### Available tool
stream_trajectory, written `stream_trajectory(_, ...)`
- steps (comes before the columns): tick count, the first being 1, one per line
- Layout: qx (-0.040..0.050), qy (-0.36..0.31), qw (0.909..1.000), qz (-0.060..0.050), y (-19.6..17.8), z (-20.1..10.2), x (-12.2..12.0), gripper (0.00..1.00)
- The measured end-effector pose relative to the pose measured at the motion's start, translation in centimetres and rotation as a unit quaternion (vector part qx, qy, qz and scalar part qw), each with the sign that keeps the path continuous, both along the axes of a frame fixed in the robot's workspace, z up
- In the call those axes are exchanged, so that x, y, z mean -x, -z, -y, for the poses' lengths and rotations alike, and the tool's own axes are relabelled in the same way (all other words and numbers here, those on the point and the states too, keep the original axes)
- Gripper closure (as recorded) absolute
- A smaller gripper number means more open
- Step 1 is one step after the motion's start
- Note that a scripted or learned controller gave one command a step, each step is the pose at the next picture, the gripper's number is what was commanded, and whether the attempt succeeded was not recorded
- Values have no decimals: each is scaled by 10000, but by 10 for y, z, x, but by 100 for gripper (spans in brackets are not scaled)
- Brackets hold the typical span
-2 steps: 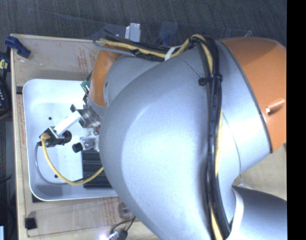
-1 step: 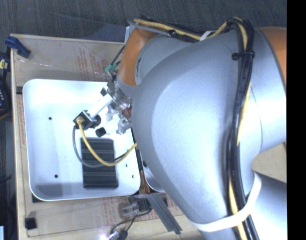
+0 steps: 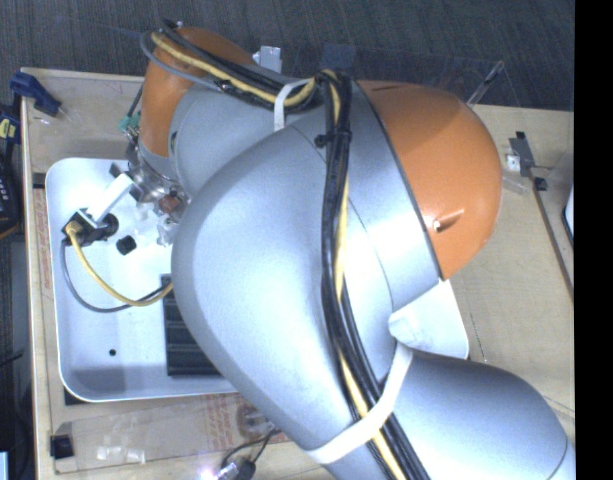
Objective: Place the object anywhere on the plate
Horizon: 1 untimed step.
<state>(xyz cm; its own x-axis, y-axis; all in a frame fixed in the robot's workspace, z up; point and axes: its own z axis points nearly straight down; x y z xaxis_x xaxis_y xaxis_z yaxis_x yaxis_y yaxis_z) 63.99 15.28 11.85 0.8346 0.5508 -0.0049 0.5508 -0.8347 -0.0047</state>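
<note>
Grey arm (image 3: 316,298) blocking most of white bin (image 3: 61,268); yellow cable (image 3: 96,293) looped inside. Pincer (image 3: 151,203) over bin; clenched or released, cannot tell.

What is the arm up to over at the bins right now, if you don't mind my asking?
The arm is stretched across the bench from the right and blocks most of the scene. Its gripper end is down over the left bin, near the bin's upper edge, with a yellow cable looping across the white floor. A dark ridged item lies in the bin beside the arm. Whether the gripper holds anything cannot be told, and the plate is hidden if it is there.
</note>
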Motion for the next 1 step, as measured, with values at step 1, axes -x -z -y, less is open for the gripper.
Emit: stream_trajectory(1,10,1738,9848,31,-181,39,15,100)
